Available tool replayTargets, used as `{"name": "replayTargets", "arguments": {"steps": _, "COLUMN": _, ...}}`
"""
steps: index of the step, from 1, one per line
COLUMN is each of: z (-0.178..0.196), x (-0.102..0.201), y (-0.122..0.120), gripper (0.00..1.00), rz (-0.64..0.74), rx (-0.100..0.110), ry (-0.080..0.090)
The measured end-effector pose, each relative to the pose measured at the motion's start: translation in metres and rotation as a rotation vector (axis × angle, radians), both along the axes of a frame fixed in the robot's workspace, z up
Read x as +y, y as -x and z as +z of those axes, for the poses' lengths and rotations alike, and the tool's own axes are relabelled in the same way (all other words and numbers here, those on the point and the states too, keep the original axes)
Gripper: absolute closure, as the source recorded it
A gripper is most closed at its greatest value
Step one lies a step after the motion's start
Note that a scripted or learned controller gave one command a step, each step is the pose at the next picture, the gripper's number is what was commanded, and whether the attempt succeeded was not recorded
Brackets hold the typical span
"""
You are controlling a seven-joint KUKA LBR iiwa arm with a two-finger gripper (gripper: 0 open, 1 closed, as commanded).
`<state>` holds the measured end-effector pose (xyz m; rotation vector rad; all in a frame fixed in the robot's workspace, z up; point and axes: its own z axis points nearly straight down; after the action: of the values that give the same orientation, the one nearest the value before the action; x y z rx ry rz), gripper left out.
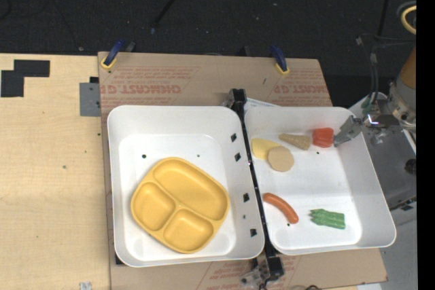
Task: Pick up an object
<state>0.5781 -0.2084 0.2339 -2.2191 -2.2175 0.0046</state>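
- Over at three o'clock, the claw (pixel 348 130) hangs above the right bin's (pixel 370 214) edge; how wide it stands, I cannot tell.
- Just at its nine o'clock lies a red piece (pixel 323 137).
- Left bin (pixel 122 146) holds a yellow tray (pixel 179 204).

Overall light: even and moderately bright on the bench; the floor behind is dark.
Glare: none strong; the 2 white bins (pixel 177 120) read bright, close to washed out on their rims.
Shadows: soft and short, under the yellow tray (pixel 179 204) and the small food items.
Sharpness: moderate; the gripper (pixel 348 130) is slightly blurred, and fine detail is grainy.
Edge distortion: not noticeable.
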Motion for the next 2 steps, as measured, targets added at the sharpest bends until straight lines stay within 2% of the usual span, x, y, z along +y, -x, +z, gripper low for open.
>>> {"name": "replayTargets", "arguments": {"steps": 1, "z": 0.003, "x": 0.0, "y": -0.001, "gripper": 0.0, "rz": 0.0, "rx": -0.005, "ry": 0.001}}
{"name": "replayTargets", "arguments": {"steps": 2, "z": -0.041, "x": -0.003, "y": 0.002, "gripper": 0.0, "rz": 0.001, "rx": -0.001, "ry": 0.0}}
